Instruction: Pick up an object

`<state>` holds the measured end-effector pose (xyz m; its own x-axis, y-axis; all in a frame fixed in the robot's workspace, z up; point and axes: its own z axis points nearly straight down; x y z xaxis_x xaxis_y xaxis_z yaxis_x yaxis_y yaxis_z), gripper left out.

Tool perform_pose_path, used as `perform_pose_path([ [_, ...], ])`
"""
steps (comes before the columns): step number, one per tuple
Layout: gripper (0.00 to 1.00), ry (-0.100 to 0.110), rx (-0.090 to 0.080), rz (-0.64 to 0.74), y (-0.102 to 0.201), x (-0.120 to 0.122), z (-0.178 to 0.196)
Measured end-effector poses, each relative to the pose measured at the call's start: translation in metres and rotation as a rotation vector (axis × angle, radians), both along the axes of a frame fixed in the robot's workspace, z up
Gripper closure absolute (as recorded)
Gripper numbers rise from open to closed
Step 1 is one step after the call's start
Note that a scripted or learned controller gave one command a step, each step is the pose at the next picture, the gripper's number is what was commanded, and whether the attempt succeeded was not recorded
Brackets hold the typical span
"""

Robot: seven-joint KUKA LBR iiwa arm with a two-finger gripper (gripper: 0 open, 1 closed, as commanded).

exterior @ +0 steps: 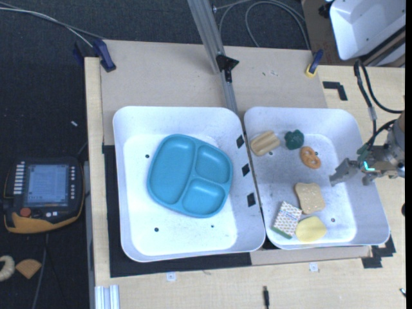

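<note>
Camera view catches the gripper (344,171) at the right bin's (344,122) three o'clock edge, fingers spread and gripping nothing, the tan bread slice (310,197) toward seven o'clock, crowded enough that a descent could nudge neighbours.

I log two white bins, left bin (129,172) and right bin (347,127), on a tan tabletop (161,76). Left: sky-blue divided plate (190,174). Right: tan bread roll (264,143), dark green lump (294,139), orange pretzel (310,157), beige toast slice (309,197), yellow lemon-like piece (311,229), white packet with green-checked print (286,219).
</note>
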<state>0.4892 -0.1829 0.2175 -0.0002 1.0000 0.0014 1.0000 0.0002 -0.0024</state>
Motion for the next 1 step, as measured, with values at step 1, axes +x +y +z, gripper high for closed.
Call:
perform_pose_path([
  [1, 0.0, -0.001, 0.0, 0.0, -0.0001, 0.0004, 0.0005],
])
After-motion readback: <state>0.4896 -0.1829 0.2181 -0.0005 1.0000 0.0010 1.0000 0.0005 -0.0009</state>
